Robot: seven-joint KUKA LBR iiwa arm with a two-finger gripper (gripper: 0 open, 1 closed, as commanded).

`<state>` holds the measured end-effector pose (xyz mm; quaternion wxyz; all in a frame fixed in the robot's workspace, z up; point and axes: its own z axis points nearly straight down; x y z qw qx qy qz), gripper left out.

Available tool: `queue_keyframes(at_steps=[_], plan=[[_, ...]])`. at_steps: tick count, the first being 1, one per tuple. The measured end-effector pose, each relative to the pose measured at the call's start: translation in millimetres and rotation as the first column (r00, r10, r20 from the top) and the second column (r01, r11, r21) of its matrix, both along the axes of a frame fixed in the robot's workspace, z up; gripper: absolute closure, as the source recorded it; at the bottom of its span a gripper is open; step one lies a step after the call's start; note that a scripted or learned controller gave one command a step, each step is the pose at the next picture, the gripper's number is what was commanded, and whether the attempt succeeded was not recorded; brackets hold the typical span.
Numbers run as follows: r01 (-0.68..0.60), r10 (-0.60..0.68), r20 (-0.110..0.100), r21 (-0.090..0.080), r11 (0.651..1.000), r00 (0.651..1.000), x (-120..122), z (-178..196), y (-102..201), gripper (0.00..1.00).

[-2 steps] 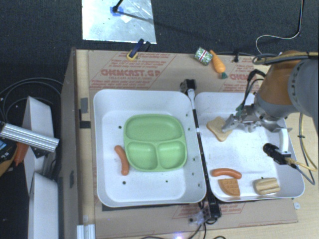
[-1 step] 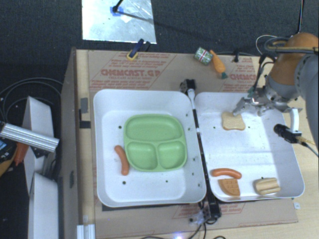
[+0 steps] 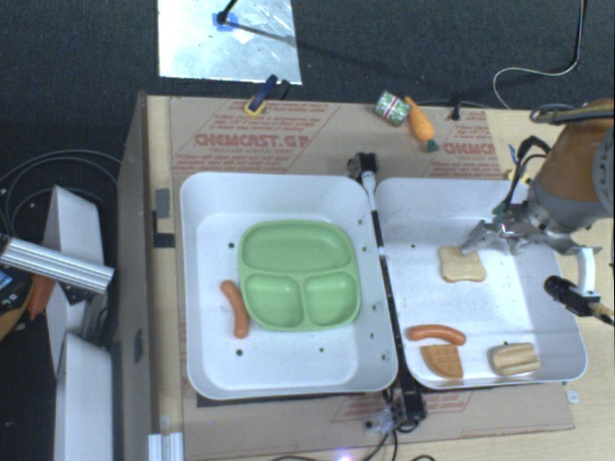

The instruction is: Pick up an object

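In the right bin (image 3: 567, 353) lie a beige toast slice (image 3: 462, 264), an orange sausage (image 3: 437, 333), a brown waffle piece (image 3: 443, 360) and a tan bun (image 3: 515, 358). My gripper (image 3: 492, 232) hangs low over the upper right part of that bin, just above and to the right of the toast slice, with its tip close to the slice's upper edge. Nothing is visibly held. The grey arm with its orange band (image 3: 577, 161) reaches in from the right.
The left bin (image 3: 207, 353) holds a green divided plate (image 3: 298, 275) and another orange sausage (image 3: 234, 307) beside the plate's left edge. On the cardboard behind the bins lie a toy carrot (image 3: 420, 123) and a small can (image 3: 392, 107). A black divider (image 3: 380, 248) separates the bins.
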<state>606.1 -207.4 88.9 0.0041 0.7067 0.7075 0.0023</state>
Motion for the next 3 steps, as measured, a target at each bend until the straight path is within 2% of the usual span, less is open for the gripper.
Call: queue_keyframes(at_steps=[1,2,3], plan=[[-0.003,0.003,-0.005,0.002,1.000,1.000,-7.0,50.0,34.3,0.00],[-0.002,0.002,-0.009,0.003,1.000,1.000,-20.8,3.5,78.3,0.00],[-0.002,0.002,-0.005,0.000,1.000,1.000,59.6,17.4,5.9,0.00]])
